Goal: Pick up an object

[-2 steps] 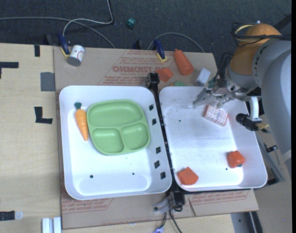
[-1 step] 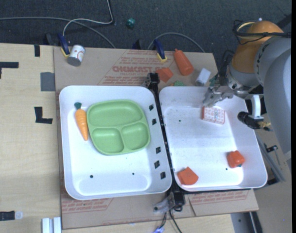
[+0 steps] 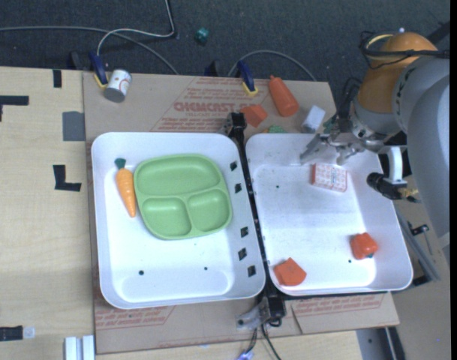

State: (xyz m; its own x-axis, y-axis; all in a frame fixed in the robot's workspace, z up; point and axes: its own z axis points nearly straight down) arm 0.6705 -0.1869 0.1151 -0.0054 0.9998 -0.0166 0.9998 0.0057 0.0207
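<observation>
While its fingers spread wide with nothing between them, the gripper (image 3: 323,150) hangs over the right bin's (image 3: 288,223) far edge, just above a red-and-white carton (image 3: 329,177). Two orange blocks (image 3: 364,245) lie nearer. A toy carrot (image 3: 126,190) and green tray (image 3: 184,196) sit in the left bin (image 3: 168,283).

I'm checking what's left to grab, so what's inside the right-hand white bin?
The right bin holds a pink patterned packet near the back and two orange pieces near the front. The gripper hangs over the back edge, hiding whatever lies beneath it.
</observation>
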